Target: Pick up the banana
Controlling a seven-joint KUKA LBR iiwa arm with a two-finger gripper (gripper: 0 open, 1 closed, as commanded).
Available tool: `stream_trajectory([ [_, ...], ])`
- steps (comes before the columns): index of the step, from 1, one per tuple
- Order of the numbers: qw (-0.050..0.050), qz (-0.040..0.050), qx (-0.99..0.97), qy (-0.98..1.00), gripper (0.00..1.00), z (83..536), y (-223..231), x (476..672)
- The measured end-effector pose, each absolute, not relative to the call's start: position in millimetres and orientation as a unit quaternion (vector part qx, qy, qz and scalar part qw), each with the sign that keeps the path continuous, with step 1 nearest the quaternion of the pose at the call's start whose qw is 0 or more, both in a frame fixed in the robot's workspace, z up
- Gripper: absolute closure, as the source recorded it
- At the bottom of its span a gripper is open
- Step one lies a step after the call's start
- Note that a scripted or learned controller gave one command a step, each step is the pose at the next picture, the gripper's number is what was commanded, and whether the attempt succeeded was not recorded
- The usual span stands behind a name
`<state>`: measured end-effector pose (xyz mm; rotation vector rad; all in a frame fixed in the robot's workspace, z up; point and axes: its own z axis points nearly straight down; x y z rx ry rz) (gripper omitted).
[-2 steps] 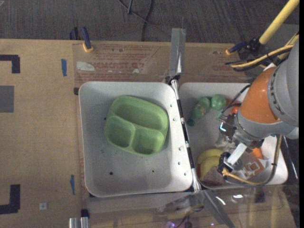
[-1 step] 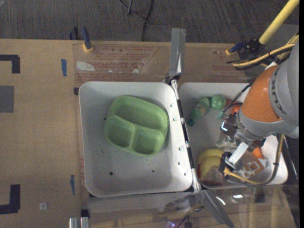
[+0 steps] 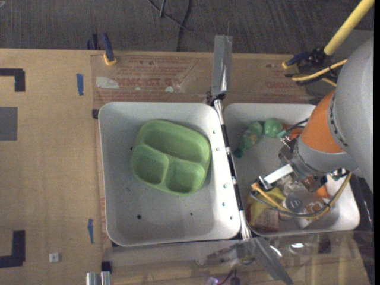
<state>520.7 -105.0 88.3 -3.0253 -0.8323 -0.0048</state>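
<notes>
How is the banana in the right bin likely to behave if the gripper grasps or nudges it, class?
The banana looks long, curved and smooth, so it may pivot or slip rather than lift cleanly. It lies among clutter in the right bin, partly under the gripper, so neighbours could shift too. It is probably light for its size.

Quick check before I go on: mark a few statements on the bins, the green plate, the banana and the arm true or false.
1. The green plate lies in the left bin. True.
2. The plate has three compartments. True.
3. The banana lies on the plate. False: it lies in the right bin, near its front left corner.
4. The arm reaches over the left bin. False: it is over the right bin.
5. A green toy lies at the back of the right bin. True.
</notes>
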Motion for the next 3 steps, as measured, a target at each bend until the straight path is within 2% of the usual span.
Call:
stream_trajectory([
  [1,0.002,0.0041,-0.934,-0.357,1.00,179.1,-110.5,510.5],
  [2,0.002,0.0042,-0.934,-0.357,0.00,179.1,-110.2,510.5],
  [3,0.003,0.0055,-0.942,-0.336,0.00,180.8,-37.5,500.8],
])
